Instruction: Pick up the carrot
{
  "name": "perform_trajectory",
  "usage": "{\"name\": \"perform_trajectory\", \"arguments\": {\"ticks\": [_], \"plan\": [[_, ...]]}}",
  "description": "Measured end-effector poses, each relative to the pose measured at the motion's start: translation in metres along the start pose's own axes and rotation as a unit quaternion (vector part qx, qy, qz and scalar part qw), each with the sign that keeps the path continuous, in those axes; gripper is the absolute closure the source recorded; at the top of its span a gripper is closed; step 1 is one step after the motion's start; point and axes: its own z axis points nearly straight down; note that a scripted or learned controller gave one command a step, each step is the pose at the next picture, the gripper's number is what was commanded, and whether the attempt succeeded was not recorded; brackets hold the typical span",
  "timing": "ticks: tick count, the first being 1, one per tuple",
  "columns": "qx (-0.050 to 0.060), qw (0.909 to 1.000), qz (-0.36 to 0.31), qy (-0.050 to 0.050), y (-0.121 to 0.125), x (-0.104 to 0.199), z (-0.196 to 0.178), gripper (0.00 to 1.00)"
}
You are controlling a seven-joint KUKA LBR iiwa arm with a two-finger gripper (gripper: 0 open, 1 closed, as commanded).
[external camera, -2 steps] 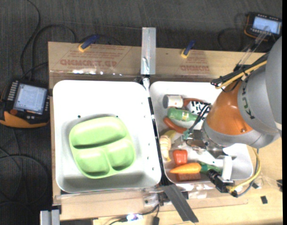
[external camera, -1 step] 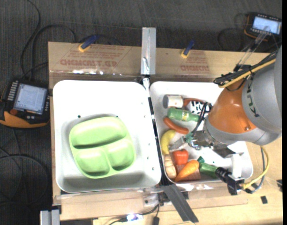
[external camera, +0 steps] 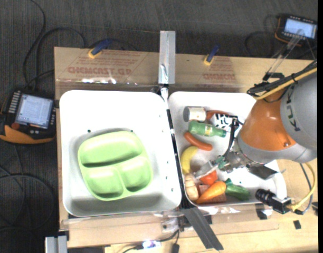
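The carrot [external camera: 212, 191], orange with a green leafy end pointing right, lies near the front edge of the right bin [external camera: 240, 100]. My gripper [external camera: 218, 165] hangs just above and behind it, below the arm's orange band [external camera: 263, 130]. It is low among the toys, over a red piece [external camera: 207, 178] that touches the carrot. Nothing can be seen held in the gripper.
The right bin also holds a yellow fruit [external camera: 189, 158], a sausage [external camera: 197, 140], a green bottle [external camera: 206, 129], a white-and-brown bottle [external camera: 196, 113], a black-and-white toy [external camera: 222, 121] and a beige piece [external camera: 190, 186]. A green divided plate [external camera: 115, 164] lies in the left bin [external camera: 72, 109].
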Motion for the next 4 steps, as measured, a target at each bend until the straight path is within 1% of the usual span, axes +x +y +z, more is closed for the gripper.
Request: {"name": "perform_trajectory", "arguments": {"ticks": [1, 2, 3, 4], "plan": [[-0.004, 0.9948, -0.102, -0.001, 0.002, -0.005, 0.022, 0.00], [-0.006, 0.9948, -0.102, -0.001, 0.003, -0.004, 0.013, 1.00], [-0.010, 0.9521, -0.305, -0.010, -0.009, -0.064, 0.018, 1.00], [-0.011, 0.9587, -0.284, -0.010, 0.009, 0.001, 0.018, 1.00]]}}
